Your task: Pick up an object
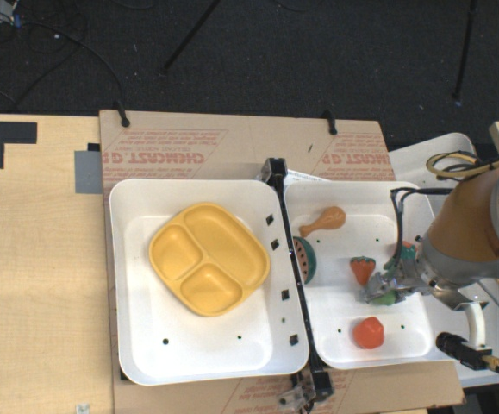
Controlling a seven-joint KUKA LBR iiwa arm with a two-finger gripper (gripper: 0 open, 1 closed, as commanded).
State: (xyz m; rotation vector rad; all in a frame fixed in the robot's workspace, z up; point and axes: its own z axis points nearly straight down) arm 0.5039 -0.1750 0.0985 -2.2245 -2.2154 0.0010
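Note:
In the right bin [339, 352] lie a tan drumstick-shaped toy [322, 222], a red strawberry-like toy [363, 269], a round red-orange toy [369, 333] and a dark green and red slice [305, 260] against the divider. My gripper [390, 288] sits low at the bin's right side, just right of the strawberry toy, over something small and green. Whether anything is between the fingers cannot be made out.
The left bin [137, 335] holds a yellow three-compartment plate [208, 257]. A black divider [290, 274] separates the two bins. The arm's grey body [464, 231] covers the right bin's right rim. Cardboard [232, 149] lies under both bins.

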